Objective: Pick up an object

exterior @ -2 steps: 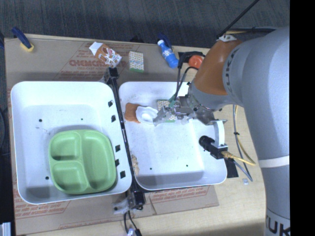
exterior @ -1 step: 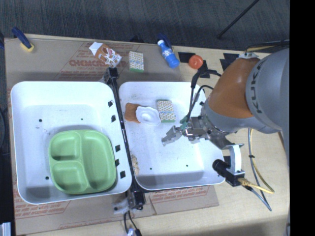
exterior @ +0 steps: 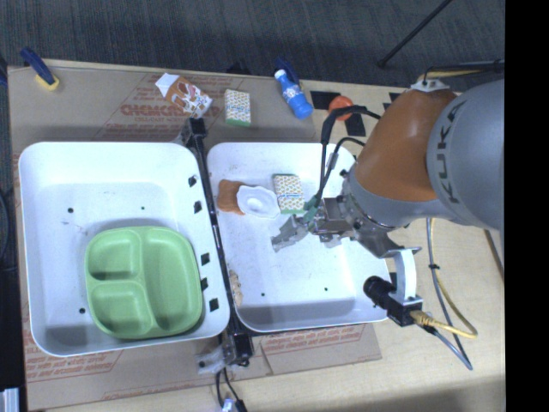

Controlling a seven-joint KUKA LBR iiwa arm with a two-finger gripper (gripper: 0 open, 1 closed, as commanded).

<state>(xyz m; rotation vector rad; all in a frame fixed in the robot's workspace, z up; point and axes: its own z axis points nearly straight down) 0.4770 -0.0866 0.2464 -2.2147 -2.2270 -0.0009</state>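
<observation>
Grey arm reaches over right bin.

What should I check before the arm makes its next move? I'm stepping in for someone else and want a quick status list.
1. Gripper is over the right bin: ok.
2. Something held between its fingers: cannot tell.
3. Pickable items in the right bin, near the gripper: ok, a patterned packet, a white piece and an orange-brown item lie at the bin's far side.
4. Green divided tray in the left bin, away from the arm: ok.
5. Blue bottle outside the bins: ok.
</observation>
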